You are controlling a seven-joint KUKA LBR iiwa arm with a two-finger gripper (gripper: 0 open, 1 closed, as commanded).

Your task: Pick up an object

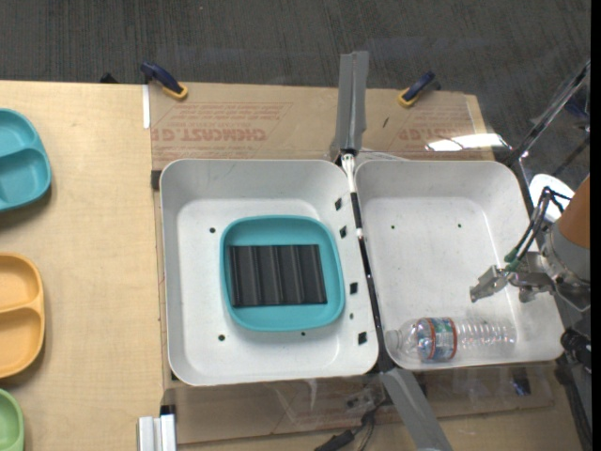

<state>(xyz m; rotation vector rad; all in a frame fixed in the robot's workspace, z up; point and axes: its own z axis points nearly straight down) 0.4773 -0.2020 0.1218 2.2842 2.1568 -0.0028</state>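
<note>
Bottle [454, 337] below jaws, apart

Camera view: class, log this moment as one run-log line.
gripper: above right bin | plastic bottle: lying at front wall, ungrasped | left bin: teal tray

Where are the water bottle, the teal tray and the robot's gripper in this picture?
water bottle [451, 338]: camera view, on its label, lying in the right bin.
teal tray [280, 320]: camera view, on its near rim, in the left bin.
gripper [490, 285]: camera view, at its fingertips, above the bottle.
</note>
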